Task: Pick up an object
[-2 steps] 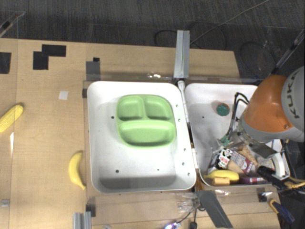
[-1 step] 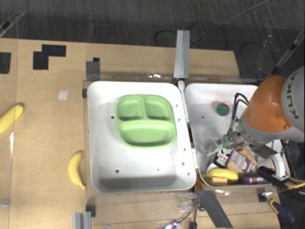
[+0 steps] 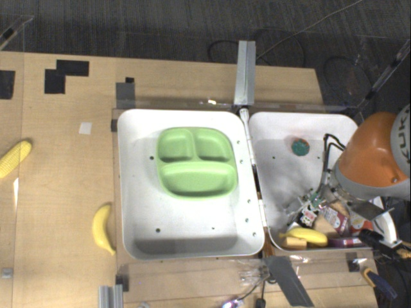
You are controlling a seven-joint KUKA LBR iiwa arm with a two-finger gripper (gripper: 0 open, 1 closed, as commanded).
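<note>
In the right bin [image 3: 282,133] a heap of small objects lies at the front: a yellow banana [image 3: 307,237], a dark bottle-like item [image 3: 308,218] and some wrapped packets [image 3: 337,222]. A teal round piece [image 3: 300,147] rests alone near the bin's back. My gripper [image 3: 314,201] reaches down into the heap from the right, under the orange band [image 3: 372,156] of the arm. Its tips sit among the clutter just above the banana, and the arm hides part of the pile.
The left bin [image 3: 138,230] holds a green divided plate [image 3: 195,160]. On the bench to the left lie a yellow banana [image 3: 101,227] and a corn cob [image 3: 14,158]. A metal post [image 3: 244,72] stands behind the bins. Cables run at the back right.
</note>
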